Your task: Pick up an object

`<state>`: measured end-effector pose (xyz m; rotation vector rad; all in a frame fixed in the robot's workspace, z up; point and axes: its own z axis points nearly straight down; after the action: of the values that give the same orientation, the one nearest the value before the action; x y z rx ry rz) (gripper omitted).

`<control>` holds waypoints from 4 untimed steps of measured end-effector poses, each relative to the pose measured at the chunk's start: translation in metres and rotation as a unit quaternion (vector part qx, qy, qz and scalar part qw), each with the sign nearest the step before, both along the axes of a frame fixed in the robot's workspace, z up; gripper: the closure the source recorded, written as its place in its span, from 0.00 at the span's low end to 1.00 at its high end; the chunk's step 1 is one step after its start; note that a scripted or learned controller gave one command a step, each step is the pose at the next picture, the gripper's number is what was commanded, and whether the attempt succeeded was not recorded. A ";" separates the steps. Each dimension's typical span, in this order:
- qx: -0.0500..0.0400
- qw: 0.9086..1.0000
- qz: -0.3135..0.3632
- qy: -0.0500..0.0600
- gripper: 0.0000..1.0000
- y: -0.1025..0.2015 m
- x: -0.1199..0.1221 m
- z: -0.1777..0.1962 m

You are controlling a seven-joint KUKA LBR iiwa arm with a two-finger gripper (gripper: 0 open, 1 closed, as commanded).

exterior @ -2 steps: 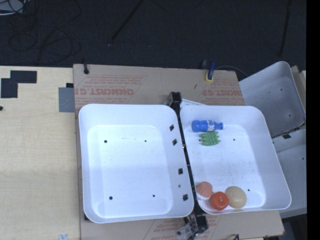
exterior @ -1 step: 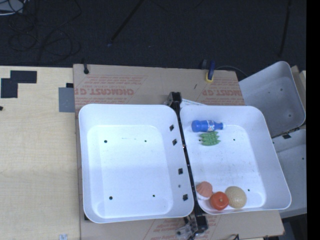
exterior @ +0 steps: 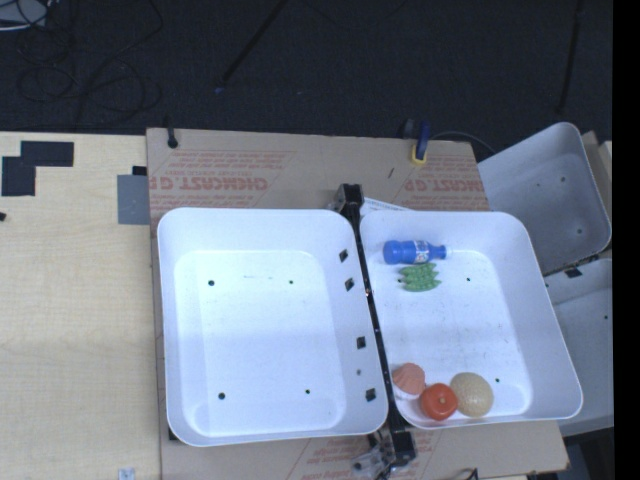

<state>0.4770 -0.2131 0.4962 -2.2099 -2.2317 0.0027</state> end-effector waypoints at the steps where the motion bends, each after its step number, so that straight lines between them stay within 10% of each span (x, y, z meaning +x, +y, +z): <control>1: 0.000 1.000 -0.001 0.000 1.00 0.000 -0.001 -0.003; 4: 0.001 1.000 -0.005 0.001 1.00 0.000 -0.001 -0.085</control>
<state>0.4761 -0.2129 0.4111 -2.2197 -2.2176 0.0043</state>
